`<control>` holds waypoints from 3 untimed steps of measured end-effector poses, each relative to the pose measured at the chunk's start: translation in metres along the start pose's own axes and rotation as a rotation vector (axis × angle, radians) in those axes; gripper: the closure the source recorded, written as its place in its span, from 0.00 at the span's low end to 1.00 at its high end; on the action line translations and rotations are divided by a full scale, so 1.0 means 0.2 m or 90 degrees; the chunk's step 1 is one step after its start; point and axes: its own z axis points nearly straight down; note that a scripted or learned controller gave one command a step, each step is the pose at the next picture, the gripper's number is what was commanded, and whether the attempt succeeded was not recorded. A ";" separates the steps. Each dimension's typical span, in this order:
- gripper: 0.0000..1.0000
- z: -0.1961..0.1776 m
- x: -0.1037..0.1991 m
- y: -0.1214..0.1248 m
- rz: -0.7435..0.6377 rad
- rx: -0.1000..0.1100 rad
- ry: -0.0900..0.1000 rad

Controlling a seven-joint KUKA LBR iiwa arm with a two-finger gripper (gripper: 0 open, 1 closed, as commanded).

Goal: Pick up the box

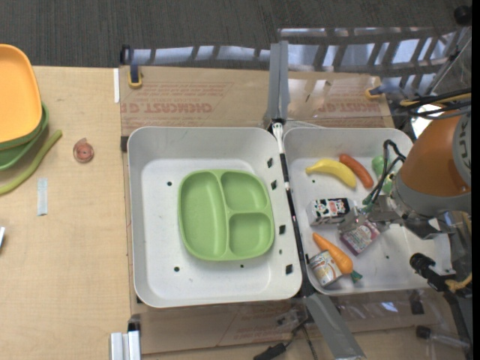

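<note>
Arm (442, 167): showing a broad, rounded orange band over a grey wrist section.
Cable (384, 172): running as a thin dark line beside the band.
Claw (365, 217): appearing as slim grey metal parts.

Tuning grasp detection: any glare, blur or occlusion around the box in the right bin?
Camera view: soft, even light, faint shadows; no strong glare on the right bin. The gripper is small and slightly soft, and it overlaps the pinkish box. The milk carton and carrot read sharper.
</note>
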 end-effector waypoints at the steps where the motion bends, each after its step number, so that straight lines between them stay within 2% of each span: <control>1: 1.00 -0.04 -0.01 0.00 0.002 -0.001 -0.001; 2: 1.00 0.00 0.05 -0.14 -0.179 0.000 0.000; 3: 1.00 0.00 -0.06 -0.16 -0.185 -0.001 -0.001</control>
